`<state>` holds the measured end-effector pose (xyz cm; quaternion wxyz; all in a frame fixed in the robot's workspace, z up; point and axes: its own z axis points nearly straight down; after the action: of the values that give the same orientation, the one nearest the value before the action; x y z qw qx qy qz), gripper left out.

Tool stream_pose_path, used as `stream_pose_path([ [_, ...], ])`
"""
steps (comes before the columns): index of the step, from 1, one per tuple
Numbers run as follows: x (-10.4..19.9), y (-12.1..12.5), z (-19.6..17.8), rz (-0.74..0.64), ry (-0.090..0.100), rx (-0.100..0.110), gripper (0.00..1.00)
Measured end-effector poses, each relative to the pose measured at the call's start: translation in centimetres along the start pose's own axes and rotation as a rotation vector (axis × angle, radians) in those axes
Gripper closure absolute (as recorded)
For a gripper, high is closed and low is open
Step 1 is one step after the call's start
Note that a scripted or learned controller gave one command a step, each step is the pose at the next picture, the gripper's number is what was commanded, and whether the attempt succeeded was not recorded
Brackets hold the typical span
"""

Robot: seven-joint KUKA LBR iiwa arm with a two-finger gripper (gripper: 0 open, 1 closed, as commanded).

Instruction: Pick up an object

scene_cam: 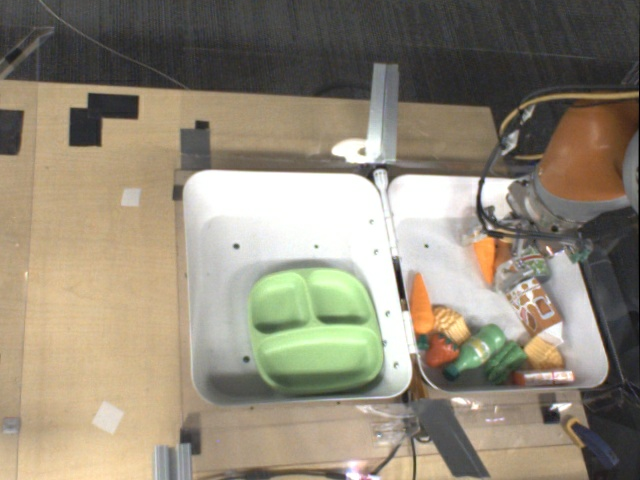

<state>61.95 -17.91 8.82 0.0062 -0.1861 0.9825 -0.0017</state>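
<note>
The arm is reaching in at the right of the frame, its gripper hanging over the upper part of the right bin — whether it is clenched or released, I cannot tell. An orange carrot piece is lying just beside it. Lower down, toy food is crowding the bin's bottom edge: another carrot, a green vegetable, a printed packet. In the left bin, a green divided plate is sitting low.

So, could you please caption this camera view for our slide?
Arm reaches over right bin of toy food; green divided plate lies in left bin.
</note>
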Motion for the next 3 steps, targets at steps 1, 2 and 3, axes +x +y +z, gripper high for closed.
stream_pose_path([
  [1, -1.0, 5.3, -0.1, -0.167, -0.002, -0.001, 0.00],
  [2, 8.0, 4.0, -0.5, -0.202, 0.003, 0.000, 0.00],
  [3, 5.2, 10.6, -0.5, -0.344, -0.008, 0.007, 0.00],
])
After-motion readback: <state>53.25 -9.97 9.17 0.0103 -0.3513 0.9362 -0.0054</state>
